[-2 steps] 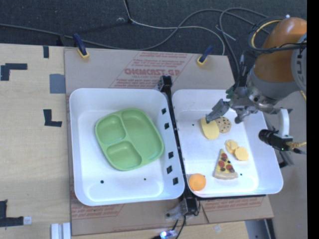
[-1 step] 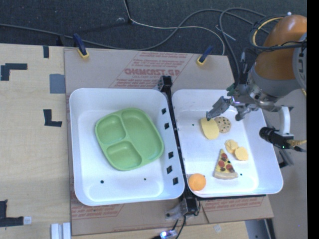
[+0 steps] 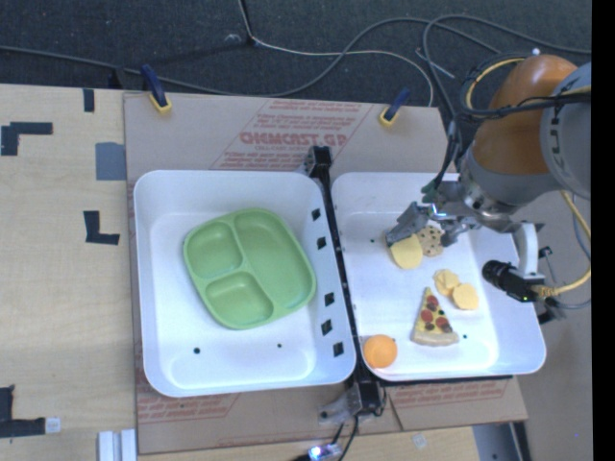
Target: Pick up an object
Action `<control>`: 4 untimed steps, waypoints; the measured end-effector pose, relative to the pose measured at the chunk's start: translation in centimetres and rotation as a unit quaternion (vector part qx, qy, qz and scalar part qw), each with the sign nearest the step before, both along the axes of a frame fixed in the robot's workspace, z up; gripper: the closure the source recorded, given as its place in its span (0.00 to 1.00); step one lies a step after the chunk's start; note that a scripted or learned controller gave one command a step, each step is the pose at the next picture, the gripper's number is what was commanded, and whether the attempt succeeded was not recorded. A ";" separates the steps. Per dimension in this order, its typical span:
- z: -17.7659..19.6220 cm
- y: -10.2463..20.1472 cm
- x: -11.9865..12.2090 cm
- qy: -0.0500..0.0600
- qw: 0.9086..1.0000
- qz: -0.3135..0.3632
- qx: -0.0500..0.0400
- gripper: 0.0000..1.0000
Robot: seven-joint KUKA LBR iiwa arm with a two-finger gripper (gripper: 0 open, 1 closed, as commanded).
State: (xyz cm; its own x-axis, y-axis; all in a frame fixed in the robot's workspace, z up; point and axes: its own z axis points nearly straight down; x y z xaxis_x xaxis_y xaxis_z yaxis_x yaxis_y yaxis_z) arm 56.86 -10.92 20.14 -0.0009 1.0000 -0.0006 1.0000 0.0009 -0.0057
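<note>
**A:** Look at the right-hand bin point(image 3: 500, 353) in your frame. The gripper point(image 3: 423, 227) sits low in its upper part, the arm point(image 3: 524, 133) coming in from the right edge. Can you make out what it has?

**B:** You have a pale yellow piece with a cracker-like bit point(image 3: 419, 248) right at the fingertips. One dark finger point(image 3: 405, 227) slants down to its upper left, but you can't tell whether the fingers are apart, together or clamped on it; the wrist hides the other side.

**A:** So you shouldn't count it as held?

**B:** No. You only see touching or near-touching. It lies on the bin floor, as far as the slant lets you judge.

**A:** What else is in reach for you?

**B:** Lower in the same bin you have two small yellow rounds point(image 3: 455, 289), a pizza slice point(image 3: 434, 318) just below them, and an orange ball point(image 3: 381, 351) at the lower left corner, against the wall, likely rolled there. They lie apart from one another, which leaves room for the fingers.

**A:** And the left side of the frame?

**B:** The left bin point(image 3: 163, 353) carries a green divided tray point(image 3: 248, 267), lying flat and turned at an angle, well away from the arm.
</note>
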 end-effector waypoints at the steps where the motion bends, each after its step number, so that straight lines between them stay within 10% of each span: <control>1: -5.1 0.9 0.3 0.001 1.000 0.000 0.000 0.00; 2: -11.5 1.2 0.1 0.000 1.000 0.000 0.000 0.00; 3: -10.2 1.3 0.2 -0.001 1.000 0.001 0.001 1.00; 4: -3.9 1.2 0.0 -0.005 1.000 0.000 0.000 1.00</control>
